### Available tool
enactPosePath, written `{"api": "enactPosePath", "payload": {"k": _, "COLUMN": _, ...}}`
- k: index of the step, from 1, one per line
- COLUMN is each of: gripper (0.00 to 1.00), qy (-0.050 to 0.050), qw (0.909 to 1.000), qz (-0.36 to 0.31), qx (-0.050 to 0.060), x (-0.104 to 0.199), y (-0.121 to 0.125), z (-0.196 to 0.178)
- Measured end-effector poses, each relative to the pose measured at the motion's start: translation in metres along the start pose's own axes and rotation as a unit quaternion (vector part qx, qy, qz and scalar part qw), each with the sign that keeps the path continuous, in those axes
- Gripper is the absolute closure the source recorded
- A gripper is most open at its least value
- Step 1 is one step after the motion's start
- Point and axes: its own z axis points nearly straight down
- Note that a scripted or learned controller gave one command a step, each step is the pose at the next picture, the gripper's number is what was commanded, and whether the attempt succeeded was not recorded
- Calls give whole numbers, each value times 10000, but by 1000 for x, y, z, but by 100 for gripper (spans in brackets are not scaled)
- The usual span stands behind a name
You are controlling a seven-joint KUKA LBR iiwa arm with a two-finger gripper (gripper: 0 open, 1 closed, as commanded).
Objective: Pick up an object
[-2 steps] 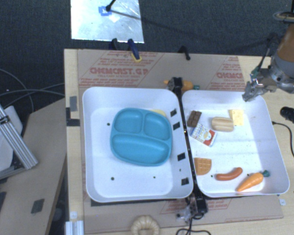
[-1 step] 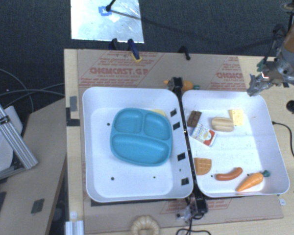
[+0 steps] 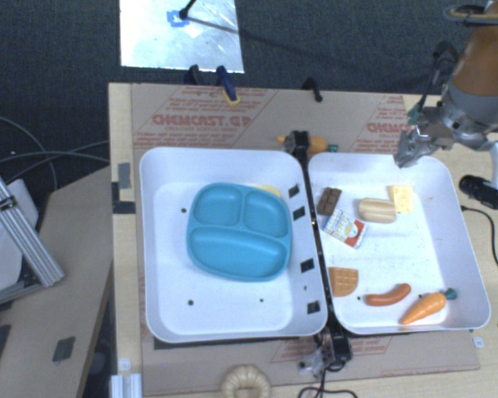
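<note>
While all the food pieces lie loose in the right bin [image 3: 461,247], the bread roll [image 3: 377,211] and the cheese slice [image 3: 402,198] among them, nothing is picked yet and the whole grasp is left to do. The arm leans in from the right, its pincer [image 3: 407,157] low over the far rim of this bin, just beside the cheese slice; I cannot tell how it is set, but nothing seems held
</note>
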Motion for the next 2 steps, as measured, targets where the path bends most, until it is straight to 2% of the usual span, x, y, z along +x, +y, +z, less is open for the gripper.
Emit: {"api": "enactPosePath", "payload": {"k": 2, "gripper": 100, "qy": 3, "qw": 10000, "qz": -2, "qx": 6, "x": 92, "y": -39, "z": 6}}
